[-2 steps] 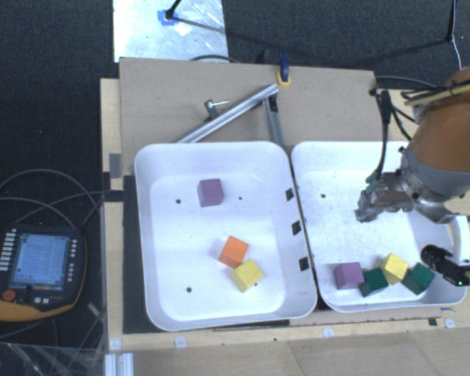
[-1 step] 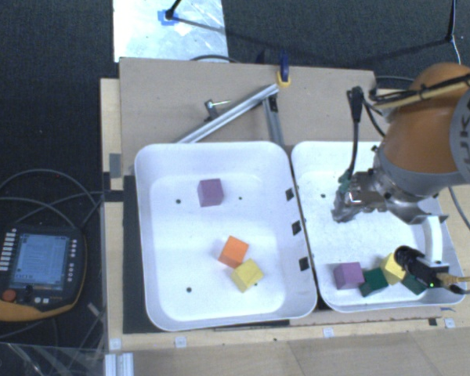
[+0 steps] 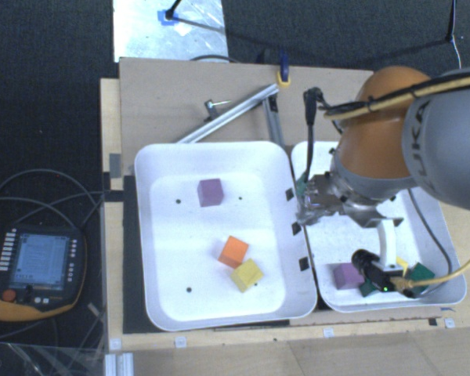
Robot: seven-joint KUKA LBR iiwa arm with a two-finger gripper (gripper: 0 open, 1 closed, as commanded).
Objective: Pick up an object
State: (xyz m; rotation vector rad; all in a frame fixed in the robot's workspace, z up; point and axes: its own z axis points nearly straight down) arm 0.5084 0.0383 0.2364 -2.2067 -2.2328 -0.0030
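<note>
In the left bin [image 3: 153, 171] lie a purple cube [image 3: 210, 192], an orange cube [image 3: 233, 251] and a yellow cube [image 3: 247, 275], the last two touching. The right bin [image 3: 442, 288] holds a purple block [image 3: 345, 275] near its front and a green block [image 3: 421, 272] at the front right. Another dark green piece [image 3: 367, 289] lies beside the purple block. My gripper [image 3: 307, 204] hangs low over the right bin's left wall, close to the divide between the bins. The wrist hides what is under it.
A metal rod [image 3: 231, 112] lies slanted on the bench behind the left bin. A teach pendant [image 3: 35, 271] with cables sits on the floor at the left. The arm's orange and grey body [image 3: 392, 143] covers the back of the right bin.
</note>
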